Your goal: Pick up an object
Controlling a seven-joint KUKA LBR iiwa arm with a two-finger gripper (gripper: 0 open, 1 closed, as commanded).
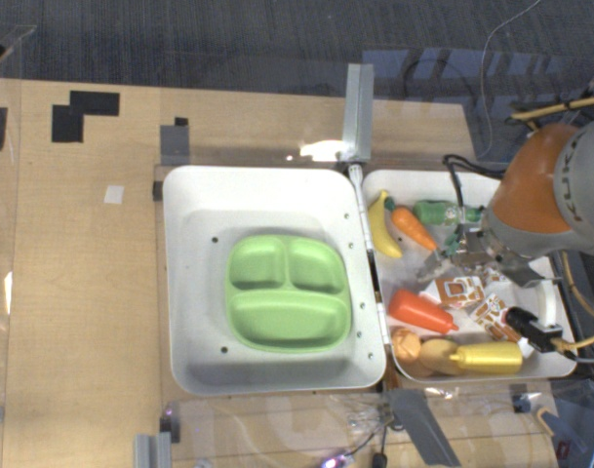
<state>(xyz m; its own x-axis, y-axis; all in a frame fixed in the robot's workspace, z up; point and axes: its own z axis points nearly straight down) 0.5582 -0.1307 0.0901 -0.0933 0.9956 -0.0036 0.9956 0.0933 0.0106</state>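
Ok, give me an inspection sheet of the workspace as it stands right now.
Surface: wooden bench; left bin holds a green divided plate.
Job's things: right bin holds a banana, carrot, green item, red-orange cone, yellow bottle, tan lump and brown lattice pieces.
Clutter: small pale square on the bench, left of the bins.
Grippers: gripper low over the right bin, right of the carrot; grasp cannot be judged.
Cables: thin black cable over the floor, top right.
Surroundings: dark carpet; black tape marks; grey post between the bins.
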